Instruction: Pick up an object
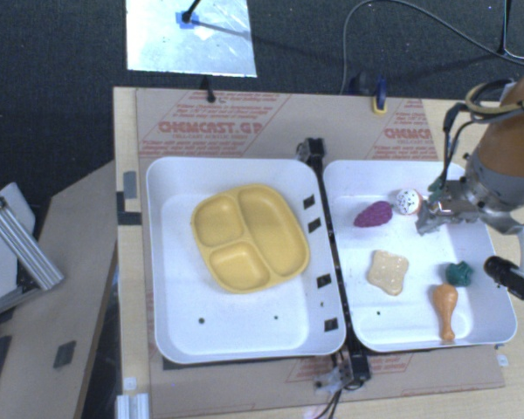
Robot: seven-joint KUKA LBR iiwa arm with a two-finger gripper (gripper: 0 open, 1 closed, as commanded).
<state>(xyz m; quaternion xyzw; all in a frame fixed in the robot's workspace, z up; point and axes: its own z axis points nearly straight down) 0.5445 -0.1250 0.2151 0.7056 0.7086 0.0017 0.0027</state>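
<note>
Drumstick toy (444, 309) lies nearest, at front of right bin (402, 339). Beside it: green piece (459, 274), beige slice (388, 271), purple lump (373, 214), dotted ball (407, 201); all rest on bin floor, none lifted. Yellow tray (247, 236) sits in left bin (179, 321). Claw (430, 219) low, just beside ball, nothing visibly between fingers; width cannot tell. Judgement: pick not yet done, grasp and lift remain.

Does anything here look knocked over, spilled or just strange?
Nothing stands out. The yellow divided tray lies slightly askew in the left bin; the small toys sit scattered but intact in the right bin.
</note>
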